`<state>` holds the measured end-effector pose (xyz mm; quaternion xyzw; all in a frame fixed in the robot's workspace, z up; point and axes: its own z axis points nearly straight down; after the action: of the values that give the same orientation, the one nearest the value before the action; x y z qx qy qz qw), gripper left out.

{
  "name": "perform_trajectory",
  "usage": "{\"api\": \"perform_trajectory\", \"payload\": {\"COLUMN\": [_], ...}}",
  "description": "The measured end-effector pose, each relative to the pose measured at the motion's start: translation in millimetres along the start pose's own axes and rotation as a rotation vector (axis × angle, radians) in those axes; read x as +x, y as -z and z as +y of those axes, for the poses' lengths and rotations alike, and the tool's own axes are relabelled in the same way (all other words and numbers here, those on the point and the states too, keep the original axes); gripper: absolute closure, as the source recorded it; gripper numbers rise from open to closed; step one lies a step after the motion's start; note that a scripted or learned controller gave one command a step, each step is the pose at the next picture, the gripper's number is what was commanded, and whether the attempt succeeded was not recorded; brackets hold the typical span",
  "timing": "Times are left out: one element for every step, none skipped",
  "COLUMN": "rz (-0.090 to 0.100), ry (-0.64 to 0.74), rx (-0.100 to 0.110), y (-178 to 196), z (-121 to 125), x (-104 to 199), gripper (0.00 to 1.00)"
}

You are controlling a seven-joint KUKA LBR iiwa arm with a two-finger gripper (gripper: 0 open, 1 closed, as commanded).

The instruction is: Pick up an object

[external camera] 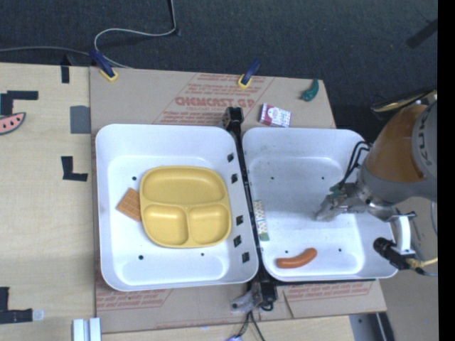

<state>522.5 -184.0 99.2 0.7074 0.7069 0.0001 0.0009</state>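
Note:
A small orange-red sausage lies near the front wall of the right bin. My gripper hangs over the right side of that bin, above and to the right of the sausage, apart from it. In the left bin rests a yellow divided plate, with a tan cracker tucked under its left edge.
The arm's grey body with its orange band covers the right bin's right wall. Behind the bins on the cardboard lie a small printed packet and a green clip. A black divider bracket runs between the bins.

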Motion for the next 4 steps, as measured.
{"api": "perform_trajectory", "payload": {"rz": [0.001, 0.002, 0.002, 0.001], "ry": [0.0, 0.0, 0.001, 0.001], "rx": [0.0, 0.001, 0.001, -0.001], "y": [9, 18, 18, -13], "z": [0, 0, 0, 51], "x": [0, 1, 1, -12], "gripper": [1.0, 1.0, 0.0, 0.0]}}
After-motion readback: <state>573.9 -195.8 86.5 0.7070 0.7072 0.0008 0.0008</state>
